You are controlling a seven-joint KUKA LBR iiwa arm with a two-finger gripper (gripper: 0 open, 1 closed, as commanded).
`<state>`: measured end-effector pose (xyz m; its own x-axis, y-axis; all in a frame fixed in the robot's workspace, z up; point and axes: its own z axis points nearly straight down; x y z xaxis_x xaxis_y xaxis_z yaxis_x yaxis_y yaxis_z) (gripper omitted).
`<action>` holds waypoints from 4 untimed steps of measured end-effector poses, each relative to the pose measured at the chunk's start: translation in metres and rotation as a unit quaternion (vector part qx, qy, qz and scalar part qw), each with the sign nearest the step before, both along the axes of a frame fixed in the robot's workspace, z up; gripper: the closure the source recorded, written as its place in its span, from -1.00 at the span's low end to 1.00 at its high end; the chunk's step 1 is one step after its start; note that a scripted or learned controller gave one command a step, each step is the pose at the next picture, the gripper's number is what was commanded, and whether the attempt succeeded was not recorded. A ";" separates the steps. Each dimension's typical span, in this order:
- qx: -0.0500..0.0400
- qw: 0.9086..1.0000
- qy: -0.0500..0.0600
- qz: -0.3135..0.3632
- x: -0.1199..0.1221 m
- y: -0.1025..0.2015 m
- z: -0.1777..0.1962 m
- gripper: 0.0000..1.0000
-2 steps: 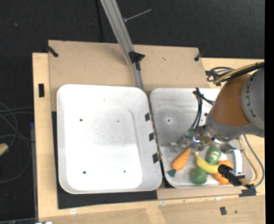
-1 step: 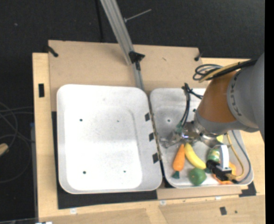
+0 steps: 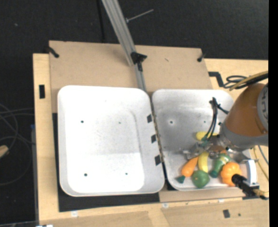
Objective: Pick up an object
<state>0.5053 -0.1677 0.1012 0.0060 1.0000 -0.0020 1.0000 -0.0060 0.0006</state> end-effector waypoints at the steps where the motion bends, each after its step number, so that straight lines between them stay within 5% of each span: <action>1: 0.001 1.000 -0.002 0.002 0.002 0.003 0.011 1.00; 2: 0.001 1.000 -0.004 0.006 0.087 0.051 0.100 1.00; 4: 0.002 1.000 0.000 0.005 0.118 0.174 0.099 1.00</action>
